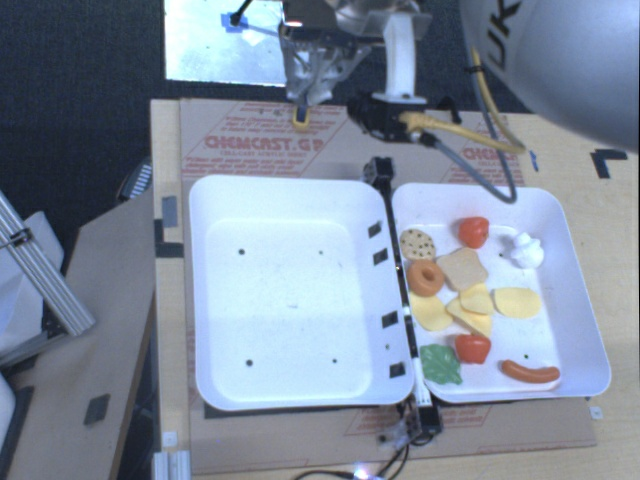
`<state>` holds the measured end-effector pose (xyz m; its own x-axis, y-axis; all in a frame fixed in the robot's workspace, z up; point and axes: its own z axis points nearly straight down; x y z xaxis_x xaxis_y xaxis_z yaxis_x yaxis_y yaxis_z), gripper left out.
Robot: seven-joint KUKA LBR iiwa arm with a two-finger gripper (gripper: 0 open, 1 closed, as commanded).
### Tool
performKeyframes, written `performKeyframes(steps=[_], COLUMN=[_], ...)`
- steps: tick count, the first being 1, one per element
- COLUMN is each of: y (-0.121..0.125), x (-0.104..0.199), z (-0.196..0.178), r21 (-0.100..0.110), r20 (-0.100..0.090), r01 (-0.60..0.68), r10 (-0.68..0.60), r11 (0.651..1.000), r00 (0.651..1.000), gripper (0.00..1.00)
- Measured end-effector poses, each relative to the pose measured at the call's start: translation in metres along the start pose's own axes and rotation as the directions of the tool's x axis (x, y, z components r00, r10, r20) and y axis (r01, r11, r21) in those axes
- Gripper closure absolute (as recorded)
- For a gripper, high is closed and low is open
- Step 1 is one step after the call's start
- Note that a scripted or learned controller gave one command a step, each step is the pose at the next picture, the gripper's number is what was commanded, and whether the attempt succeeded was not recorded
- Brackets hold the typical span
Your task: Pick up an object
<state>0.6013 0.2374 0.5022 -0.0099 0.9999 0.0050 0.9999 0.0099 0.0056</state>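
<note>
My gripper (pixel 311 90) hangs high at the back, above the cardboard behind the left bin (pixel 200 298). A small yellow piece (pixel 300 120) shows just under it; whether it is held or lies on the cardboard I cannot tell. The right bin (pixel 575 268) holds several toy foods: a cookie (pixel 416 243), a red tomato (pixel 474 231), a white lump (pixel 523 251), a donut (pixel 425 278), a toast slice (pixel 463 267), yellow slices (pixel 516 302), a red strawberry (pixel 473 348), a green leafy piece (pixel 440 365) and a sausage (pixel 530 372).
A black hinged divider (pixel 392 268) runs between the two bins. Yellow and grey cables (pixel 470 138) droop from the arm over the right bin's back edge. A slanted metal rail (pixel 40 278) stands at the left, off the bench.
</note>
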Motion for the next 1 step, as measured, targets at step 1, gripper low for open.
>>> performKeyframes(steps=[1], y=[0.0658], x=[-0.005], z=[0.0133], r21=[0.004], r20=[0.006], r01=[-0.011], r10=[0.011], r11=[1.0], r00=[1.0], gripper=[1.0])
